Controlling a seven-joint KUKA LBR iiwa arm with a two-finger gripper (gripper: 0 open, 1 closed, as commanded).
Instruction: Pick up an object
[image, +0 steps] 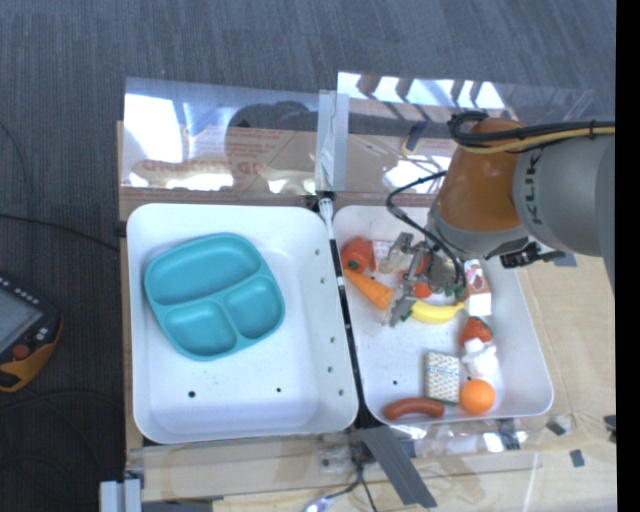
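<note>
Looking down from the fixed camera, you see the arm reaching in from the right over the right bin, its orange band above the wrist. Your tool hangs low in the upper middle of that bin, among a tight cluster of toy food. You cannot tell from here whether it is spread or pressed together, nor whether anything sits between its tips.

Just left of the tool lies a carrot, with a red-orange piece above it near the bin's divider wall. A banana lies just right and below the tool, close enough to crowd it. Dark cables loop from the wrist across the same spot and hide part of the clutter.

Farther down the right side you have a red and white item, an orange ball, a patterned square block beside it, and a sausage along the front wall.

The left bin carries a teal divided plate, well apart from the tool
</note>
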